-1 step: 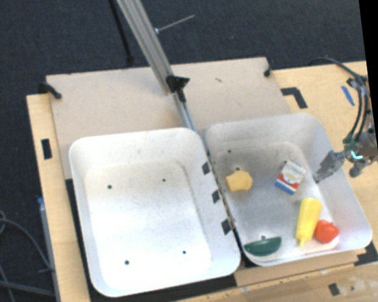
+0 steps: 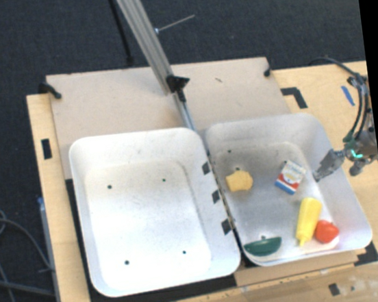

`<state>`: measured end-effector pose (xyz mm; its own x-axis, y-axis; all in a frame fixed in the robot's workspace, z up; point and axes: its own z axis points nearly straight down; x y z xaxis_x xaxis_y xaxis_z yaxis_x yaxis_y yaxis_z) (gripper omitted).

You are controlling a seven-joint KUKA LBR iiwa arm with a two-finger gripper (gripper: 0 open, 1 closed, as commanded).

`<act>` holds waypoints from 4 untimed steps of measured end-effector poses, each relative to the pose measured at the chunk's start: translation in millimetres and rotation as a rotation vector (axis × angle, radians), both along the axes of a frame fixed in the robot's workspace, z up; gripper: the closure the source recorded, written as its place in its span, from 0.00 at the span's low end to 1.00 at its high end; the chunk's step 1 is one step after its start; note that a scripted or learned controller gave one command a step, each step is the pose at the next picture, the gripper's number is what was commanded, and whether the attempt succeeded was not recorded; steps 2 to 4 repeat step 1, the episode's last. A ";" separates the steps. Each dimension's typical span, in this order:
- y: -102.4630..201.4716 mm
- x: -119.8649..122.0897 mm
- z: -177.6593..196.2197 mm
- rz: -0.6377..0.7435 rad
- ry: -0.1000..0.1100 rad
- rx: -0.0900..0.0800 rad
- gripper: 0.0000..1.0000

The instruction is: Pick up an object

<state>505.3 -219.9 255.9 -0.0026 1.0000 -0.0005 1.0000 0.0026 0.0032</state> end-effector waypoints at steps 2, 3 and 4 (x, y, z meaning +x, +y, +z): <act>-2.8 -1.9 -62.8 -0.004 0.007 0.000 0.00; -2.8 -1.9 -62.8 -0.004 0.007 0.000 0.00; -2.8 -1.9 -62.8 -0.004 0.007 0.000 0.00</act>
